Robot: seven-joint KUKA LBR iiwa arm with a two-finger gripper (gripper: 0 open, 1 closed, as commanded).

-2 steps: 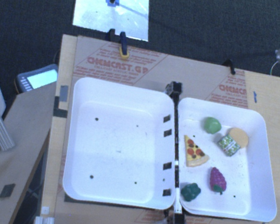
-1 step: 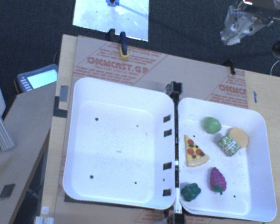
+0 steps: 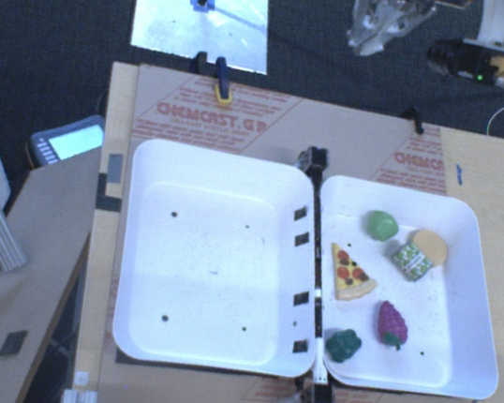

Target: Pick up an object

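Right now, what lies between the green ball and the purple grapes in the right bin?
In the camera view, the pizza slice lies just left of the line from the green ball to the grapes; the small green box sits just right of it.

Both bins, the left bin (image 3: 204, 264) and the right bin (image 3: 463, 305), look like smooth white plastic with a faint sheen. The surface (image 3: 274, 119) beneath them is matt brown board, printed in red. The pizza slice (image 3: 351, 272), purple grapes (image 3: 392, 323), green ball (image 3: 382, 225) and broccoli (image 3: 342, 344) seem moulded plastic, slightly glossy. Beyond the surface's far edge, a silvery sheet (image 3: 205, 8) shines like metal on dark, rough carpet (image 3: 51, 31).
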